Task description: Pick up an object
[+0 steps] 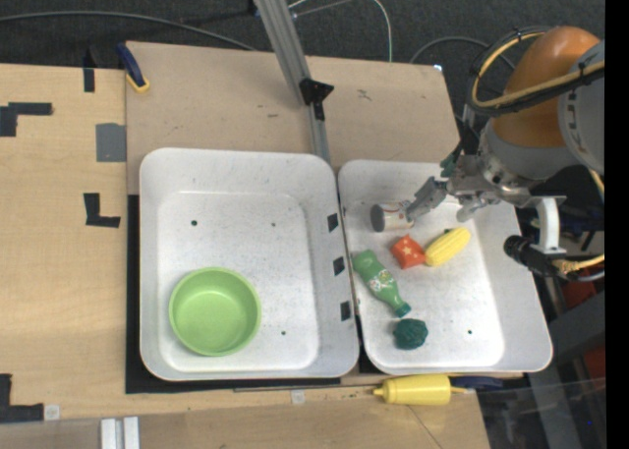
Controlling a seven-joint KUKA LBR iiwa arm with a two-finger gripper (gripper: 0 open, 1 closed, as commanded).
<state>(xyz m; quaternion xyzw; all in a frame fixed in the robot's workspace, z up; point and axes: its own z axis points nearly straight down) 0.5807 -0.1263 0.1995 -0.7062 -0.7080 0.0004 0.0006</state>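
Right bin [511, 339]: corn cob [447, 246], just below the hand [447, 196], long axis slanting up-right. Orange piece [408, 252] touching its left end. Hand's opening: cannot tell.

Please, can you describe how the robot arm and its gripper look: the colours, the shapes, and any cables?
The arm is grey, with rounded, bulky segments and a broad orange band above the wrist. Yellow and black cables loop around the orange part, and more cabling hangs at its lower right side. The gripper is grey metal, narrow and angular, much slimmer than the arm.
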